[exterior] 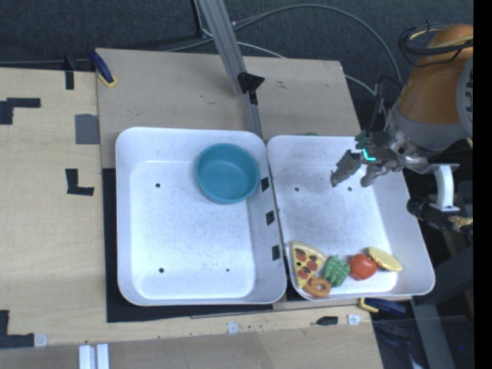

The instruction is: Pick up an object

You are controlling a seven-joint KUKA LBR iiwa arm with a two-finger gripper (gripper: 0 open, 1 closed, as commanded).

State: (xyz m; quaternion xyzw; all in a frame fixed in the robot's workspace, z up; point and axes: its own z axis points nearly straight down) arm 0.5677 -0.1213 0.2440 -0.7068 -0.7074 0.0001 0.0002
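Observation:
My gripper (352, 177) hangs over the upper right part of the right bin (323, 214), its two dark fingers spread apart and open with nothing between them. Along that bin's near edge lie several toy foods: a pizza slice (307, 260), a green vegetable (335, 269), a red tomato (363, 266), a yellow piece (384, 259) and a small orange ring (318, 287). They sit well below the gripper in the view. A blue bowl (227, 173) stands upright in the left bin (192, 244), near its far right corner.
A grey metal pole (231, 48) slants down from the top to the gap between the bins. Cables (323, 10) run across the dark floor behind the bench. The arm's orange and grey body (434, 91) looms at the right of the right bin.

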